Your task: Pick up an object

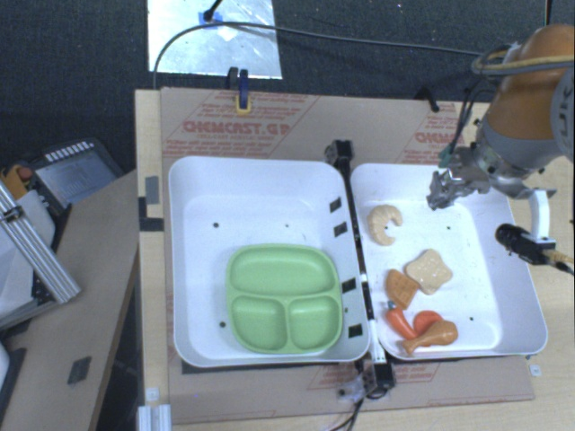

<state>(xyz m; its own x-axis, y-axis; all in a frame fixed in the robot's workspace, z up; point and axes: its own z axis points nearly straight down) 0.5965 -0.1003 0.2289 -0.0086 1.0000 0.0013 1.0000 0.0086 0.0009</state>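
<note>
The right bin holds several toy foods. A pale croissant lies near its upper left. A beige bread slice and a waffle-patterned orange piece sit lower down. An orange-red carrot-like piece and a tan drumstick rest by the front wall. My gripper hangs over the bin's upper right part, to the right of and above the croissant, apart from it. Nothing shows between its tips.
The left bin holds a green divided plate in its front half. A black divider strip runs between the bins. Cardboard lies under both bins, and a clamp sits at its back edge.
</note>
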